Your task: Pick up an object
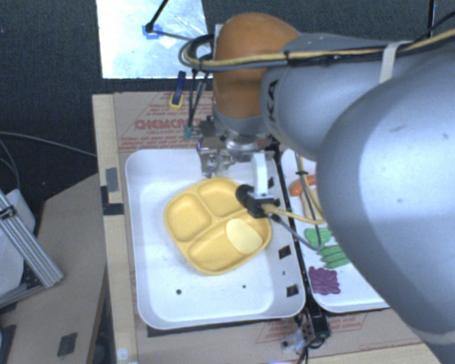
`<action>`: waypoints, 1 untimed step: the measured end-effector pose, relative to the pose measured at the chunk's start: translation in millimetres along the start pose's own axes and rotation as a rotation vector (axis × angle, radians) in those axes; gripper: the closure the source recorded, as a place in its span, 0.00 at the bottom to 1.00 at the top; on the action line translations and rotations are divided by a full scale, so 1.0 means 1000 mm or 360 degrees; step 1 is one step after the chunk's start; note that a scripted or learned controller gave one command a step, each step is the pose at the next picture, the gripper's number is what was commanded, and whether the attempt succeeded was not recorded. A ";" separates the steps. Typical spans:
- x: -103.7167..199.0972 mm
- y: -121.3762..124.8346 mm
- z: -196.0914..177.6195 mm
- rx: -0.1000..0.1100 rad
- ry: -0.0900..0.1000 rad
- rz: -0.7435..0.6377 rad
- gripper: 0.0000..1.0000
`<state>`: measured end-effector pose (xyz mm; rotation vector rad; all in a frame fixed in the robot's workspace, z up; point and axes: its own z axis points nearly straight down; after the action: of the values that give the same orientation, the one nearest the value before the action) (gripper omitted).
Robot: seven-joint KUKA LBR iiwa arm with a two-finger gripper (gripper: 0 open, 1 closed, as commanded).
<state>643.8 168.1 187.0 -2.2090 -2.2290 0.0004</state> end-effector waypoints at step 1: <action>-0.114 0.026 -0.087 -0.0023 -0.0010 0.0027 1.00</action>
<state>671.2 54.4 273.4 -2.2380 -2.2206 -0.0090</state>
